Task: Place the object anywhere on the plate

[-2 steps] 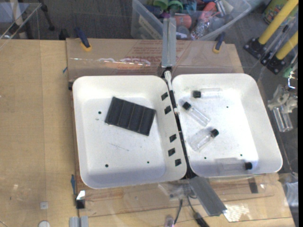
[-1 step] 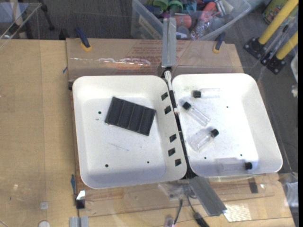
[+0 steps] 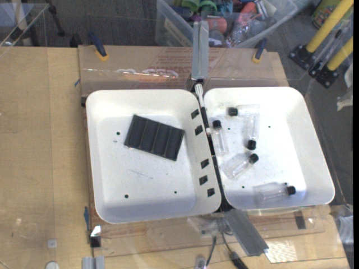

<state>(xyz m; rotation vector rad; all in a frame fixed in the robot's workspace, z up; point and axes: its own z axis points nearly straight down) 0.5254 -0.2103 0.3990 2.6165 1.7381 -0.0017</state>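
Gripper: open or closed cannot be told from this frame, and no object can be logged as held.

Right white bin (image 3: 314, 150), right half of frame: five small clear vials with black caps lie loose on its floor.
- One vial (image 3: 247, 110) is in the upper part, lying across, cap towards the left.
- A second (image 3: 253, 129) is just below it, running up-down, cap at the lower end.
- A third (image 3: 219, 140) lies near the central divider, cap at the upper end.
- A fourth (image 3: 238, 165) is mid-bin, tilted, cap at the upper right.
- A fifth (image 3: 271, 191) is at lower right, lying across, cap to the right, well apart from the others.

Left white bin (image 3: 104, 200): one dark ribbed rectangular plate (image 3: 154, 137) lies flat in the upper middle. Its long axis slopes from upper left to lower right. Nothing rests on it.

Governing relation: every vial lies right of the divider and the plate left of it, so the carry runs right to left across the frame.

Judgement: with the arm entering from the right, the fifth vial looks the cleanest pick. A grasp should close across its short axis, i.e. up-down in the frame. The clear, round glass may roll or slip.
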